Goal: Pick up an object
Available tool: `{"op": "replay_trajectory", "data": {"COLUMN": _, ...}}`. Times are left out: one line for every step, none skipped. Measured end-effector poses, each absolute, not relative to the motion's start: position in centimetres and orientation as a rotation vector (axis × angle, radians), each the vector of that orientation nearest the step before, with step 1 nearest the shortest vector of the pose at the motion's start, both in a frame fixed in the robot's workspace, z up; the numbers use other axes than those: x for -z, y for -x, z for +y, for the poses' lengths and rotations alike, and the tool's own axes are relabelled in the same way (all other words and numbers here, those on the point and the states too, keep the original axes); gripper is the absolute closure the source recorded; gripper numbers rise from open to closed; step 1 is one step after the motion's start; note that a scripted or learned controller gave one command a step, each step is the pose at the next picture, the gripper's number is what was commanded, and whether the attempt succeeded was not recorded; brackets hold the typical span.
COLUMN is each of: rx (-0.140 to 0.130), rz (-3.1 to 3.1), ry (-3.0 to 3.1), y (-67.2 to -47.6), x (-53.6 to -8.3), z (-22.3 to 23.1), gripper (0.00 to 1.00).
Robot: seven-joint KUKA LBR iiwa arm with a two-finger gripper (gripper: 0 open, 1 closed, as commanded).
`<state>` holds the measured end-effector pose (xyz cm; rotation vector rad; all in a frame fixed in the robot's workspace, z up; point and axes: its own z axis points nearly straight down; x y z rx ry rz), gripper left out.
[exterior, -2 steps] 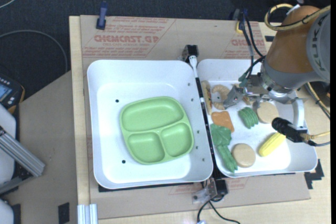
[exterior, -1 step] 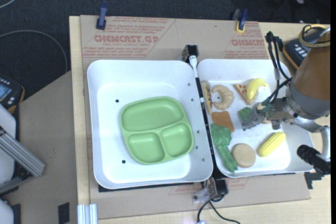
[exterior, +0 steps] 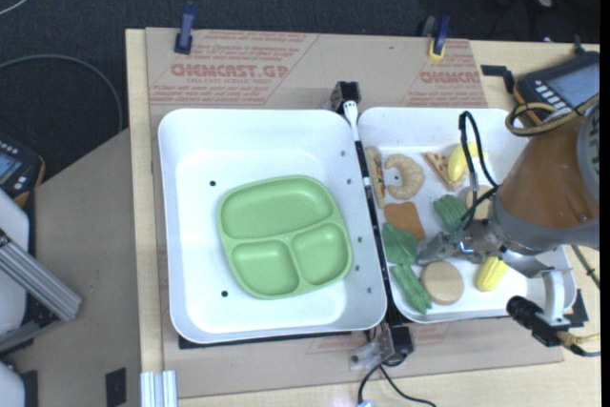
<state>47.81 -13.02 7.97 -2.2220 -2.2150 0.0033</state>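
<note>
Left bin [exterior: 181, 205]: one green three-compartment plate [exterior: 283, 234]. Right bin [exterior: 419, 121]: toy foods, including a pretzel-like ring [exterior: 401, 174], green pieces [exterior: 400, 248], a tan round disc [exterior: 442, 282] and yellow pieces [exterior: 491, 273]. Gripper [exterior: 450, 246]: low among the foods; finger state cannot be told.

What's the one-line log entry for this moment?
arm: over right bin | gripper: low among toy food, near tan disc | grasp: unconfirmed | left bin: green tray

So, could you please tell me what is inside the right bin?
The right bin holds toy food: a ring-shaped pastry, a brown slice, green pieces, a tan round disc and yellow pieces. The arm covers the bin's right part, hiding anything beneath.
</note>
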Motion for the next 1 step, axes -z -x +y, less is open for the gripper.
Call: {"op": "replay_trajectory", "data": {"rx": 0.001, "rz": -2.220, "ry": 2.225, "y": -47.90, "x": -9.45, "z": -12.93, "gripper": 1.00}}
